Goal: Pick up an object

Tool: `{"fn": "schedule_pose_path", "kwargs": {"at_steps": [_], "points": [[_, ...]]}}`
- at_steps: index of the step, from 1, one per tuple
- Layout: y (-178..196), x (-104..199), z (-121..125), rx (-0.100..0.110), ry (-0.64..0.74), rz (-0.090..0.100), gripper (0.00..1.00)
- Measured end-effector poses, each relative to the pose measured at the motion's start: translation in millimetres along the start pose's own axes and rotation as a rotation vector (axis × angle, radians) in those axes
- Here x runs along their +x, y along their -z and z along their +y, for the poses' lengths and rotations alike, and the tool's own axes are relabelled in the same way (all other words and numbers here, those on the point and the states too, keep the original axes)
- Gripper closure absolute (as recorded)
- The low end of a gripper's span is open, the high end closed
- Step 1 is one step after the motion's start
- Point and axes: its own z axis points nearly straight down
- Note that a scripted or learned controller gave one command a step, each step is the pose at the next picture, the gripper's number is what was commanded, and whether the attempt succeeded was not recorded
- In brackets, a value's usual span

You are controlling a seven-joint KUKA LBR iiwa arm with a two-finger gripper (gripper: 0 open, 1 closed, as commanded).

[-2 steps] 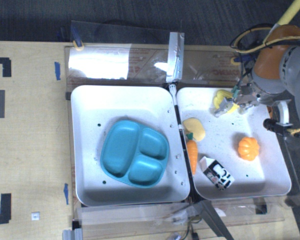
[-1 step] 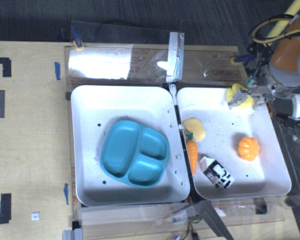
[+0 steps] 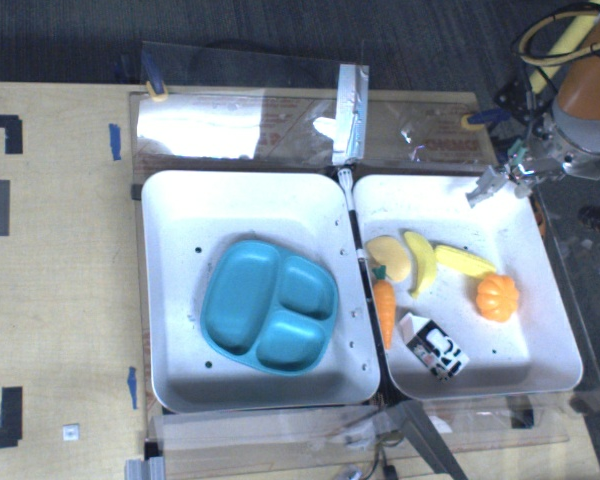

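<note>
- Arm: the grey arm with its orange band enters at the upper right; its two-finger gripper (image 3: 497, 183) hangs over the far right corner of the right-hand shallow white bin (image 3: 555, 363). Whether the fingers stand wide or narrow cannot be told at this size. Nothing is seen between them.
- Task items: all candidates lie in the right bin. A pale yellow rounded fruit piece (image 3: 389, 256) sits near the left wall, touching a yellow banana-shaped toy (image 3: 420, 261); a second yellow banana-like piece (image 3: 464, 261) lies just beside that. A small orange pumpkin-shaped toy (image 3: 497, 297) rests to the right, apart from the rest. An orange carrot-shaped toy (image 3: 384, 311) lies along the left wall, and a small white-and-black printed box (image 3: 435, 347) sits near the front, tilted.
- Left-hand white bin (image 3: 170, 368): holds a blue plastic divided tray (image 3: 270, 305).
- Status, as judged: no pick has been made; the gripper is well apart from every item.
- Risk 1: the yellow pieces are clustered and touching, so a descent there may pinch two at once or push one aside.
- Risk 2: the carrot lies hard against the wall; a finger may strike the wall or divider rather than pass beside it.
- Risk 3: the pumpkin is rounded and may roll or squirt from a closing grasp.
- Risk 4: the tilted box presents uneven faces; an off-centre close may tip it.
</note>
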Motion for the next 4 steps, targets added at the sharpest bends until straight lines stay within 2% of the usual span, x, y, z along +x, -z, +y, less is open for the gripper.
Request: {"fn": "schedule_pose_path", "kwargs": {"at_steps": [1,2,3,4], "points": [[-73.3,65.3,-37.3,0.009,-0.047,0.006,0.00],[-16.9,135.4,-48.0,0.006,0.114,0.007,0.00],[-76.1,126.4,-57.6,0.002,0.140,0.004,0.00],[-63.6,125.4,-55.4,-0.005,0.138,0.001,1.00]]}}
